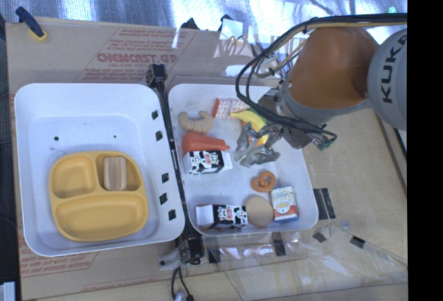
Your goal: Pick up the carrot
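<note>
The carrot (202, 142), orange and tapered, lies in the right bin (302, 169) near its left wall, pointing right. It rests between a tan croissant (194, 120) behind it and a cow-print milk carton (210, 161) in front. My gripper (257, 148) hangs low over the middle of that bin, about a hand's width to the right of the carrot's tip and not touching it. Its fingers (245, 146) stand apart, open, with a bit of the yellow banana (249, 117) showing beside them.
The right bin also has a red-and-white packet (227, 107), an orange doughnut (263, 182), a juice box (284, 203), a tan bun (257, 211) and a second milk carton (221, 215). The left bin (41, 113) holds a yellow divided tray (97, 213).
</note>
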### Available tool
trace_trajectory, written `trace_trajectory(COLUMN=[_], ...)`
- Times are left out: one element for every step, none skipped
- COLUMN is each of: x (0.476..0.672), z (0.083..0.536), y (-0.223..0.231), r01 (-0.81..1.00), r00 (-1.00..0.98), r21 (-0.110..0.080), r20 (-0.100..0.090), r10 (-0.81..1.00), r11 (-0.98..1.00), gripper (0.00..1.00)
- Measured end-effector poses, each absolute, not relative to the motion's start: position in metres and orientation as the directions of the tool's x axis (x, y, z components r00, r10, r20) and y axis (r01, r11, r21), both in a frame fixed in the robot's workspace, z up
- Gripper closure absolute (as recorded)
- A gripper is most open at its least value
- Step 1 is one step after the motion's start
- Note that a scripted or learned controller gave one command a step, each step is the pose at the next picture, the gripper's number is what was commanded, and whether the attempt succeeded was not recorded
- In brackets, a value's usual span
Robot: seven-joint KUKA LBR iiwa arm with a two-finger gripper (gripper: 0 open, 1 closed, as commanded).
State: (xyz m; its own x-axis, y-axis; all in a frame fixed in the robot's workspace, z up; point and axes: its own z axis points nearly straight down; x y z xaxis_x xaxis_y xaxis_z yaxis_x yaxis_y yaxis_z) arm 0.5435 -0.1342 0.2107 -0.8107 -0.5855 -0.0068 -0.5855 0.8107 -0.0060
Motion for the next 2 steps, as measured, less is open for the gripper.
trace_trajectory(x=[0.504, 0.518], z=[0.247, 0.205], y=[-0.115, -0.136], r01=[-0.439, -0.754], r00=[-0.899, -0.657], r21=[-0.002, 0.002], r20=[-0.002, 0.001], r10=[-0.439, -0.754], r11=[0.899, 0.657], gripper=[1.00, 1.00])
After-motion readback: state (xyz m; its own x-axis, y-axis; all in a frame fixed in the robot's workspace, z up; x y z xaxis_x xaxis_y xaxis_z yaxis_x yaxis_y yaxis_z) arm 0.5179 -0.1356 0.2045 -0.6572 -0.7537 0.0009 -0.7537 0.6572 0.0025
